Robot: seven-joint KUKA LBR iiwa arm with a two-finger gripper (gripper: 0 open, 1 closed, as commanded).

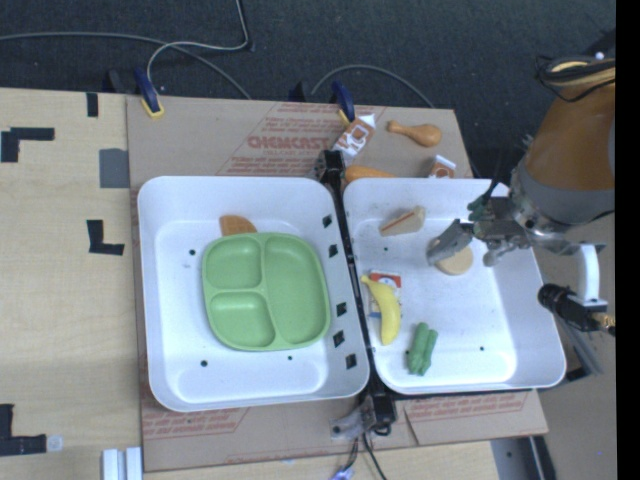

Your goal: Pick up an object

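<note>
While our grey two-finger gripper (458,243) hung in the shallow white right bin (520,353), we could not tell its grip. A round tan disc (458,262) lay at its 6 o'clock.

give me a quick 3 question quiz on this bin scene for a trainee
1. True or false: the green divided plate lies in the left bin.
2. Which lies nearest the hand? A) banana B) round tan piece C) green vegetable
3. Fill in: the wedge of bread lies in the ___ bin.

Key: 1 true; 2 B; 3 right.
</note>
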